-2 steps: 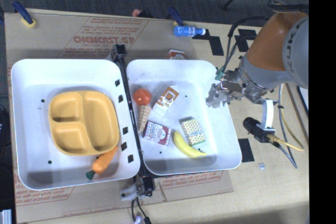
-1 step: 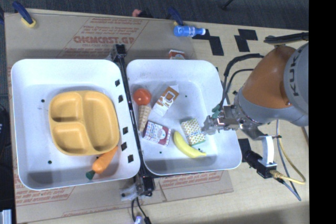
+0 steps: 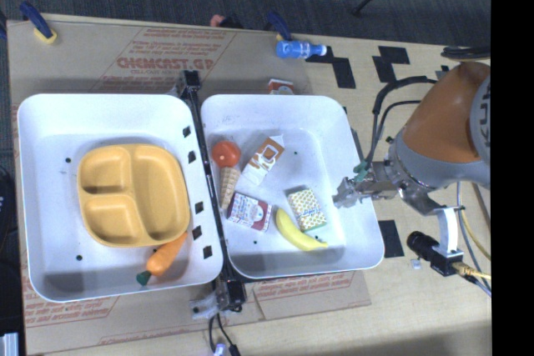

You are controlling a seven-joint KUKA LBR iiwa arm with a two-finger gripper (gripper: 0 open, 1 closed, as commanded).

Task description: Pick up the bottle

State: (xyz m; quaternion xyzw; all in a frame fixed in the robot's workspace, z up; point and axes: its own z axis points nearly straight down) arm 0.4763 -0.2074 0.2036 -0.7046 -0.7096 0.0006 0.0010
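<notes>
A small blue bottle [image 3: 294,50] lies on its side on the cardboard behind the right bin [image 3: 334,108], outside both bins. My gripper [image 3: 348,194] hangs at the right rim of the right bin, about halfway along it and far from the bottle. The grey arm with its orange band [image 3: 446,125] reaches in from the right. The nearest things to the gripper are a yellow patterned box [image 3: 306,208] and a banana [image 3: 296,233], both just to its left inside the bin.
The right bin also holds a tomato [image 3: 225,152], an ice cream cone [image 3: 228,182], a brown and white carton [image 3: 264,158] and a red and white packet [image 3: 249,211]. In the left bin [image 3: 33,179] sit a yellow divided plate [image 3: 133,194] and a carrot [image 3: 165,256]. Cables [image 3: 388,100] run beside the arm.
</notes>
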